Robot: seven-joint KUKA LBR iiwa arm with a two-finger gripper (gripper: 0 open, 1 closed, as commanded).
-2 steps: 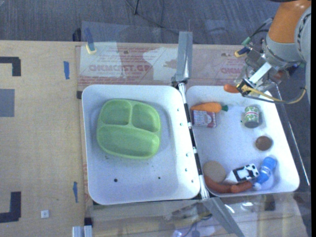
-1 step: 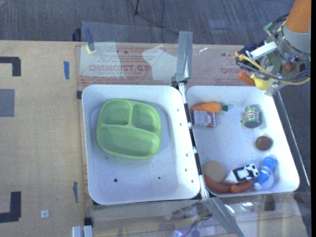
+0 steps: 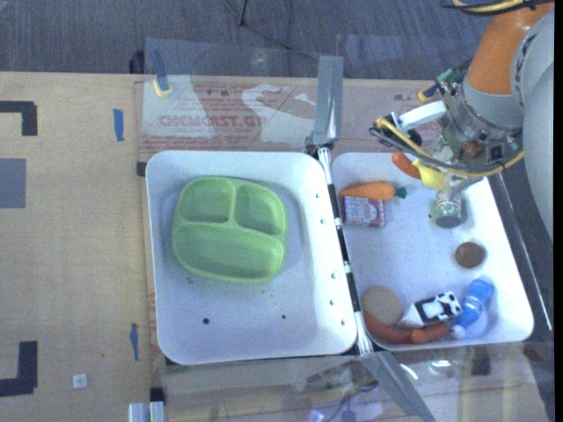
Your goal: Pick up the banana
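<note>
the banana (image 3: 428, 176) lies at the right bin's (image 3: 510, 236) far edge, partly under the wrist. the pincer (image 3: 449, 202) hangs just beside it; i can't tell its state. seemingly the approach step: next, shift over the banana and descend.

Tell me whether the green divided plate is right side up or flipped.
Right side up: the green divided plate shows its three hollow compartments facing upward in the left bin.
</note>
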